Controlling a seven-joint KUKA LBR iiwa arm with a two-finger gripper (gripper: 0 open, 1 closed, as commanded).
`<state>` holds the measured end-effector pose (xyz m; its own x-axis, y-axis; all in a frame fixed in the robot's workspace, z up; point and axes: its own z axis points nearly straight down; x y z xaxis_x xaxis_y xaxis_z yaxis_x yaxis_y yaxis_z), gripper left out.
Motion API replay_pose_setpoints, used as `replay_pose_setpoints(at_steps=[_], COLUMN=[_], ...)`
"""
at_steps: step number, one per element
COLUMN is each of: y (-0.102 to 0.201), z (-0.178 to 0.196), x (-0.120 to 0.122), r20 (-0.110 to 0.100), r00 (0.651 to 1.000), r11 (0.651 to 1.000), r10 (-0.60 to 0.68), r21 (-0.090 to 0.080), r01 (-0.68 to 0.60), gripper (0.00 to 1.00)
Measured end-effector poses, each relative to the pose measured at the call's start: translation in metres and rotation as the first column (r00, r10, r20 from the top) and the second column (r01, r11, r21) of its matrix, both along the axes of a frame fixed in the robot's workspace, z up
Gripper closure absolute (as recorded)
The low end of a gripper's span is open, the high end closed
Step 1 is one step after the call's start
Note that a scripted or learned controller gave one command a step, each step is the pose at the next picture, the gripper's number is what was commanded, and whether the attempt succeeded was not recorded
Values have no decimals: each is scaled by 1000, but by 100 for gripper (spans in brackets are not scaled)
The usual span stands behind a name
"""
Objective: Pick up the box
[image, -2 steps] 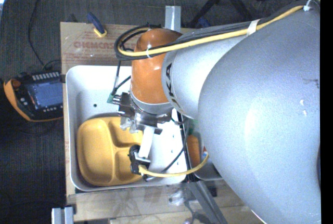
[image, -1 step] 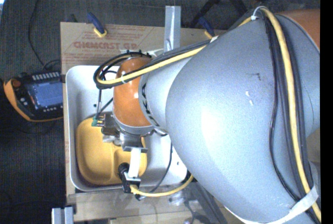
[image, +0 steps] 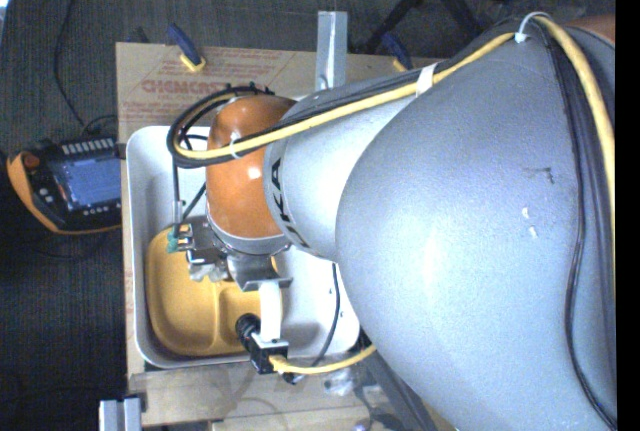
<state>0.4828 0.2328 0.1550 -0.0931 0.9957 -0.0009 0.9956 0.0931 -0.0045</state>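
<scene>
— Where's the box?
— The yellow box [image: 190, 304] lies low in the left white bin [image: 140, 219], directly beneath my wrist [image: 235, 254].
— And your claw?
— Hidden under my arm [image: 450, 219]; I cannot tell its state.

The arm [image: 450, 219] hides most of both bins [image: 140, 219].

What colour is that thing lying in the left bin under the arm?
Yellow; the box shows in the camera view.
</scene>
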Motion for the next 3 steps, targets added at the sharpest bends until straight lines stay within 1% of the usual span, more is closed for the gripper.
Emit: replay_pose_setpoints(at_steps=[1,2,3], y=[-65,-102,-54], z=[2,-42,-27], x=[43,8,2], r20=[4,11,8], r00=[693,852,985], r11=[692,852,985], r10=[-721,-524,-175], r21=[-6,18,4], r01=[721,523,175], gripper=[100,100,100])
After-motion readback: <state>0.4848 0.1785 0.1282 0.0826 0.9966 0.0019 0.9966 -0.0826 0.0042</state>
